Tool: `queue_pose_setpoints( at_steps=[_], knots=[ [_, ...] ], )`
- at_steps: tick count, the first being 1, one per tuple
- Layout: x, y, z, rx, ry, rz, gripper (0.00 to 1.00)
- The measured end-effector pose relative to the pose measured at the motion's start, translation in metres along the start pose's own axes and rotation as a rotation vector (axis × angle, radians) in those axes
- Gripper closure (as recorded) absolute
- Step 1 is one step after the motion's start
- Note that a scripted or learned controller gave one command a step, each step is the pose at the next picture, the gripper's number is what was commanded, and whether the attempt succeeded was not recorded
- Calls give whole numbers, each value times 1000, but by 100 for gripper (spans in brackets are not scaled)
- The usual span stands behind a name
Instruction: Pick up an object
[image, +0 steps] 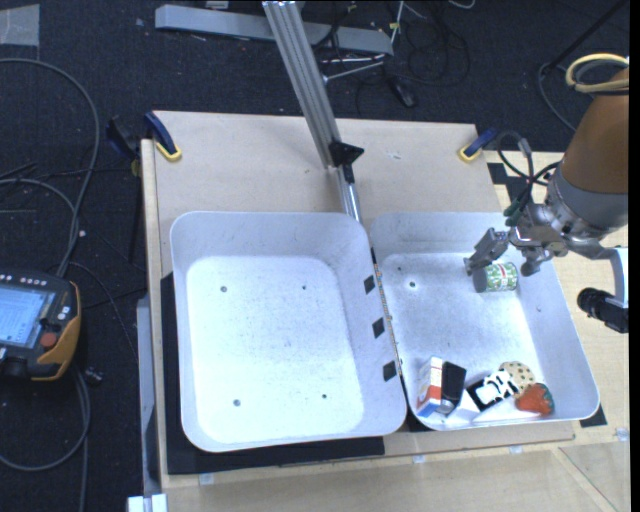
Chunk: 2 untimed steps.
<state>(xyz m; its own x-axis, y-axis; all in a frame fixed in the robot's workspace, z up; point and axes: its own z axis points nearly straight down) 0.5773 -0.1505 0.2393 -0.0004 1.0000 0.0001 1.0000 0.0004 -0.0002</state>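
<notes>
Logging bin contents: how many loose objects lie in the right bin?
About 5: a green can by the hand, and four clustered at the near edge; some may overlap.

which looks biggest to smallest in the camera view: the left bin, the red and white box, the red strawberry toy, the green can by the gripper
1. left bin
2. red and white box
3. green can and red strawberry toy: they look about alike, so no ranking between them.

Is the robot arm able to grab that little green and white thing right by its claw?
Probably yes. The gripper hangs right beside the green and white object in the right bin, with nothing lying between them.
</notes>
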Motion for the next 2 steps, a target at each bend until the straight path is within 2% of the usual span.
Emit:
queue_pose_setpoints(
  at_steps=[1, 2],
  knots=[
    [12, -32, 92, 7, 1, 0, 0],
    [70, -46, 50, -3, 1, -4, 0]
  ],
)
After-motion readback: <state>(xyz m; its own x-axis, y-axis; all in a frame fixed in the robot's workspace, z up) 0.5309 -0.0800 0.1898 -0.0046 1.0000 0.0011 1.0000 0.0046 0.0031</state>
